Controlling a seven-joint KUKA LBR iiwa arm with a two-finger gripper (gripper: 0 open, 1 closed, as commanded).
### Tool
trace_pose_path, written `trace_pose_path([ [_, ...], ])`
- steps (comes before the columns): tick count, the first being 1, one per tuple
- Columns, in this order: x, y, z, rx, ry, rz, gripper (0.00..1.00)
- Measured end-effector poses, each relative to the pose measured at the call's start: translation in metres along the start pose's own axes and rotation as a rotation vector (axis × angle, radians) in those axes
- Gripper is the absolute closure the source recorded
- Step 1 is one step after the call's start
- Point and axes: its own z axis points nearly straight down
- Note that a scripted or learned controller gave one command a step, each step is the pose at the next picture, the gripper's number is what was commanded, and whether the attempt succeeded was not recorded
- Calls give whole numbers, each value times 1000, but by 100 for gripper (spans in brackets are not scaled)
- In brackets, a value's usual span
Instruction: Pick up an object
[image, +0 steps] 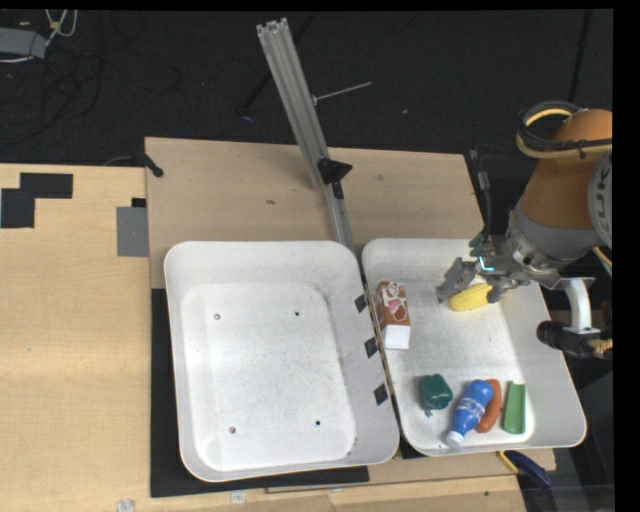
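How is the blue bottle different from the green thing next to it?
The blue bottle is blue with a white cap; the green thing is plain green. The blue bottle lies slanted; the green thing lies nearly straight up the picture. The bottle looks fatter. Both lie in the right bin.

We see a robotics lab: a plywood counter (250, 190) with two white bins (200, 270), an aluminium rail (300, 110) upper centre, cables (40, 30) upper left.
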Motion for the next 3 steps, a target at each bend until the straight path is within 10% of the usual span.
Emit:
trace_pose_path([
  [3, 2, -2, 95, 1, 0, 3, 0],
])
